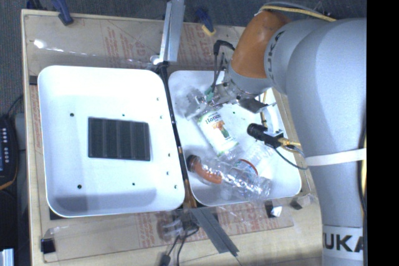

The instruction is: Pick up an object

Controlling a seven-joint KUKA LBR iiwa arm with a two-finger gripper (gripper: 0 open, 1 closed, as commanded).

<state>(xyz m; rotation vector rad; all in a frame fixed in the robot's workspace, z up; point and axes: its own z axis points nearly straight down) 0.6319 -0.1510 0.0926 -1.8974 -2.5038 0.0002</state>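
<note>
White left bin (62,103) with a dark grey ribbed rectangle (119,139) at its centre and a few small dark dots around it; white right bin (288,180) too. Grey arm (324,90) with an orange band (259,40) and black lettering low on its body. White bottle (218,129) with an orange-and-green label, clear glinting plastic wrap (240,174), an orange-brown item (202,171), pale tan bench (93,31) printed with faint red lines, blue clamps (61,8).

Both bins (100,81) glossy white plastic. Crumpled bottle (240,174) clear, shiny plastic. Arm (324,84) smooth matt grey. Bench (124,34) bare board, wood look.
</note>
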